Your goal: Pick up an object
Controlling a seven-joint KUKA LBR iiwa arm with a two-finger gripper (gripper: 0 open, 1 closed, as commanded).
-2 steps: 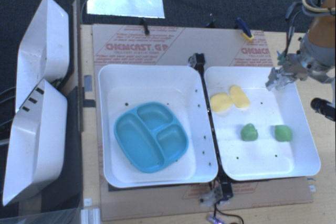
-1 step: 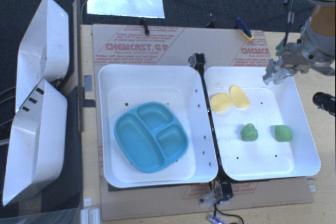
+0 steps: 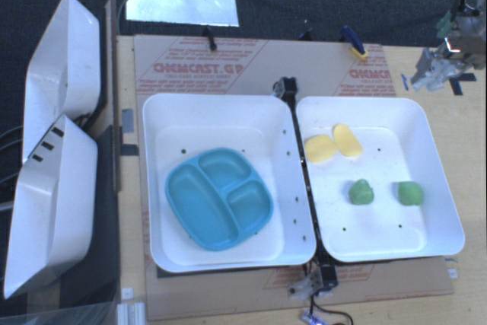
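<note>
The blue divided plate (image 3: 219, 198) lies in the left bin (image 3: 163, 114). In the right bin (image 3: 434, 148), two yellow pieces (image 3: 332, 144) touch near its back-left corner, and two green pieces (image 3: 385, 192) sit apart toward its front-right. The gripper (image 3: 440, 66) hangs beyond the right bin's back-right corner; its state I cannot tell.

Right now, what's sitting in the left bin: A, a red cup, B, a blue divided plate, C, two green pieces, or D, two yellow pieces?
B: the blue divided plate lies in the left bin, while the yellow pieces and green pieces are in the right bin.
</note>
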